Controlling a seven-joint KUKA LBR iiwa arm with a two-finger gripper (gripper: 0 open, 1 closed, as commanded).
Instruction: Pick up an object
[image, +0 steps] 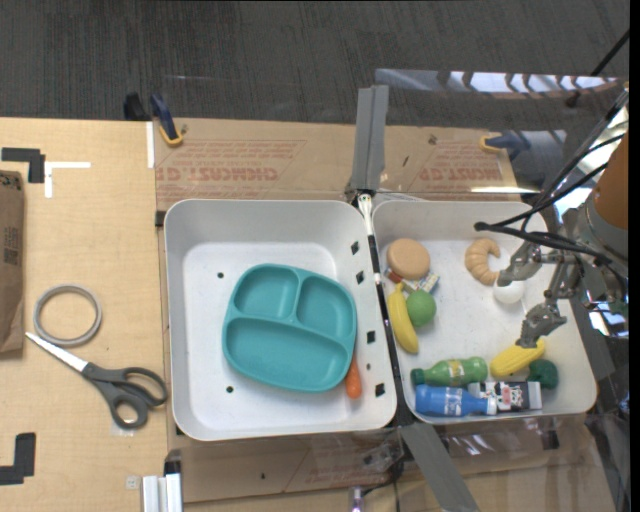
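My gripper (528, 297) hangs over the right side of the right bin (455, 225), open, with its two fingers spread and nothing gripped between them. A small white egg (507, 293) lies just left of the fingers. Beside it at the back is a tan croissant (484, 260). A yellow corn cob (519, 357) rests right below the lower finger (541, 321), next to a dark green piece (544, 373). Further left lie a burger bun (408, 259), a banana (402, 319) and a green fruit (422, 309). A green bottle (452, 373) and a blue bottle (470, 400) lie along the front wall.
The left bin (190, 300) holds a teal divided plate (291, 328) and a small orange carrot (353, 381) by its right wall. Scissors (105, 380) and a tape roll (67, 313) lie on the bench at the left. Dark cables (560, 190) run above the gripper.
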